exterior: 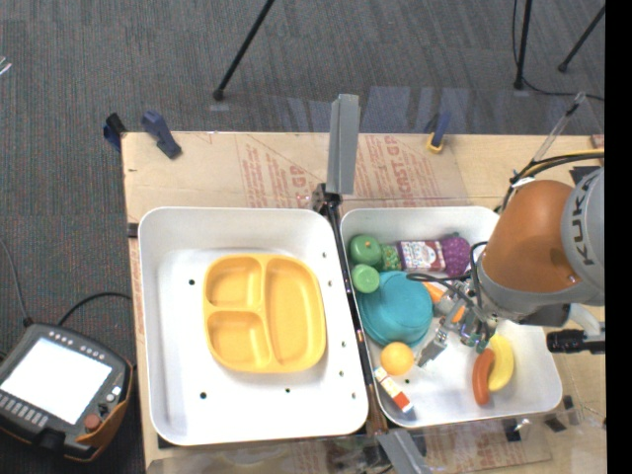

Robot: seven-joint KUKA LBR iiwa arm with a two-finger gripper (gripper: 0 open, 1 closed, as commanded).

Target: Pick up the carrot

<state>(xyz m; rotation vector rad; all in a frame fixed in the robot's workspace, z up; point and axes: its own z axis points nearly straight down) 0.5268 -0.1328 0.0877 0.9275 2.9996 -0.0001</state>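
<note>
The wooden bench [247, 171], printed with faded red lettering, bears two shallow white plastic bins. The left bin [168, 265] has rounded corners and holds a glossy yellow tray [265, 312] moulded into three compartments. The right bin [523, 398] is crowded. The grey arm with its smooth orange band [528, 245] reaches over that bin's right half and hides part of its floor. Below the band the gripper [456, 329] hangs low over the bin's middle, a tangle of metal parts; how far it is open cannot be told, and nothing is clearly between its tips. A round teal plate [395, 306] lies just left of it. The carrot [434, 290], a small orange sliver, peeks out between the plate's right edge and the gripper. Near the far wall lies a purple packet [430, 255], with green round pieces [365, 265] beside it. A yellow banana [502, 363] and a red-orange sausage shape [482, 376] lie side by side at the gripper's right. An orange ball [397, 358] sits at the plate's near edge.
</note>
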